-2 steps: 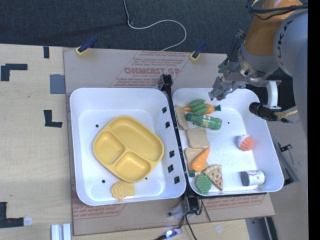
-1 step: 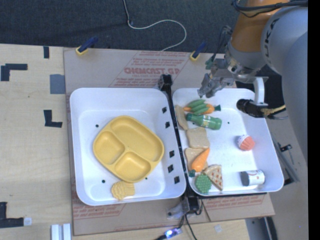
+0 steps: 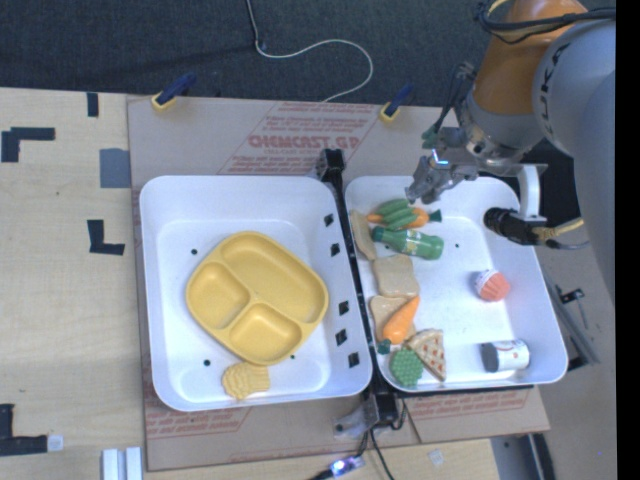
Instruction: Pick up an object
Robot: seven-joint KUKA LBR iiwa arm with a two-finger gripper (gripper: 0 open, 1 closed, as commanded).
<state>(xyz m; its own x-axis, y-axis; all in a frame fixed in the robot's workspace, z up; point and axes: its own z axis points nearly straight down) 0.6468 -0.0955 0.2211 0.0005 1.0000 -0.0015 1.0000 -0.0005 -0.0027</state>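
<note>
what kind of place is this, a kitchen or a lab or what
Most likely a robotics lab bench, not a kitchen: a robot arm reaches over two white bins, the food in them looks like toys such as a plastic carrot, and cardboard is clamped underneath.

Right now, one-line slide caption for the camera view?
Gripper hovers over toy food in the right bin; yellow plate sits in the left bin.

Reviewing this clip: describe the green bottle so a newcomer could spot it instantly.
Start at the right-hand white bin. Along its left wall runs a row of toy foods; the green bottle lies on its side near the top, just below the gripper. It alone has a yellow label.
</note>
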